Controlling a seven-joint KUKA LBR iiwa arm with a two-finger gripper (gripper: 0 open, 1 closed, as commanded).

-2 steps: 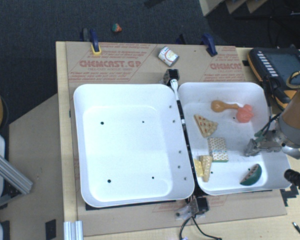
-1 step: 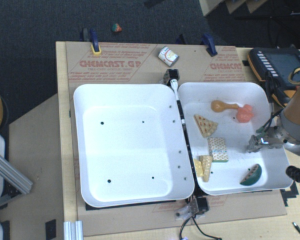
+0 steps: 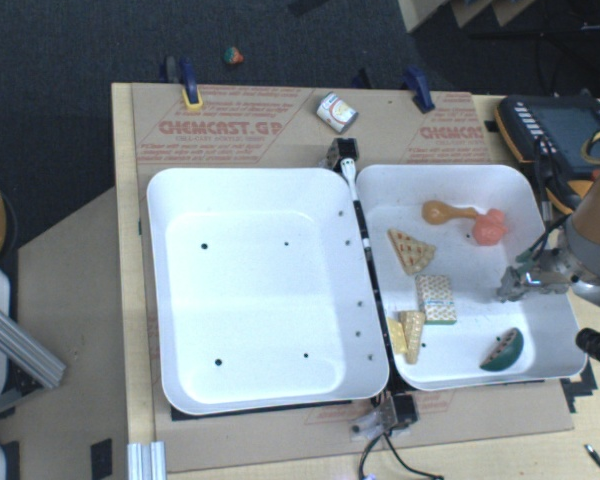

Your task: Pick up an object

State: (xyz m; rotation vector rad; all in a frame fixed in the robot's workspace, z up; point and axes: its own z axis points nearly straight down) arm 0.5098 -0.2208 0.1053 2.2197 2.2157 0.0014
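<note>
- The left bin (image 3: 255,288) takes up the centre-left of the frame; it is a shallow white tray with a few small dark dots on its floor.
- Above it, at the top edge of the table (image 3: 270,128), a blue-and-yellow clamp (image 3: 189,83) grips the board at upper left, and a small white box (image 3: 336,112) lies tilted near the upper middle.
- A second blue clamp (image 3: 417,88) sits at the upper right of the board.
- The right bin (image 3: 458,188) lies just beside the left one, their rims touching along the middle of the frame.
- In the right bin, a tan waffle-like triangle (image 3: 411,251) lies near its left side, with a pale checked square (image 3: 437,299) below it and a yellowish wedge (image 3: 409,334) lower still, near the bin's bottom left corner.
- An orange spoon-like piece (image 3: 450,212) lies in the upper part of the bin, its end just beside a pink round object (image 3: 489,228).
- A green-and-dark watermelon-slice toy (image 3: 503,350) rests in the lower right corner of the bin.
- The gripper (image 3: 512,284) reaches in from the right edge of the frame, low over the right side of the bin, between the pink object and the watermelon slice; nothing shows between its fingers, and whether they are spread or closed cannot be told.
</note>
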